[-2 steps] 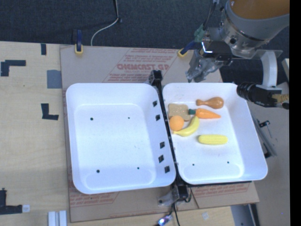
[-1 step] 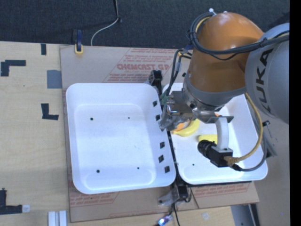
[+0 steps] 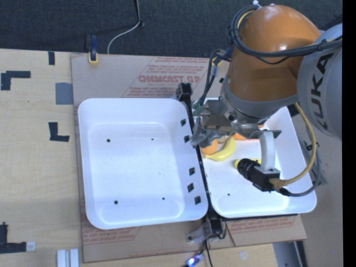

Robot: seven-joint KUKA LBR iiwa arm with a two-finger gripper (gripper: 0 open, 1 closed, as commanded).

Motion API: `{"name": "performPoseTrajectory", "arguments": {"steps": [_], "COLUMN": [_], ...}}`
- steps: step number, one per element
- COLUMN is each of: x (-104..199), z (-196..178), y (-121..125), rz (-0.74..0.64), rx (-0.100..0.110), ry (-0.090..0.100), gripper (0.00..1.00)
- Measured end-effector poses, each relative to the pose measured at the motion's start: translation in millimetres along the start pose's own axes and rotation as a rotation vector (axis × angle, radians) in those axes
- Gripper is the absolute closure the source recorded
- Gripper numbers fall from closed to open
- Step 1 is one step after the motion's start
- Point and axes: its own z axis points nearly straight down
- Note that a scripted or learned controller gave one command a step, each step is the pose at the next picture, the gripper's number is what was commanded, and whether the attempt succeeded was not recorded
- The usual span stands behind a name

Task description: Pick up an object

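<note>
The claw [image 3: 214, 133] is lowered over a yellow banana [image 3: 221, 152] at the right bin's [image 3: 289, 202] ten o'clock; its grip cannot be told.

left bin [image 3: 133, 166] beside right bin [image 3: 261, 199] | banana [image 3: 221, 152] in right bin, near divider

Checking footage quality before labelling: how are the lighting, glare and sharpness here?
Camera view: even, soft lighting; the left bin is bright white, near blown out, with little surface detail; the arm casts a faint shadow on the right bin; the picture is slightly soft, and the gripper over the yellow object looks murky.
</note>
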Motion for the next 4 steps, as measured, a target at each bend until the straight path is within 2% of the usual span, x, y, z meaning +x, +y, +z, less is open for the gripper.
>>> {"name": "performPoseTrajectory", "arguments": {"steps": [1,2,4], "x": [3,-12,-15], "z": [-9,-6,-26], "y": [0,0,0], "rz": [0.001,0.003,0.001], "rx": [-0.003,-0.002,-0.003], "ry": [0.001,0.0,0.001], "gripper": [1.0,1.0,1.0]}}
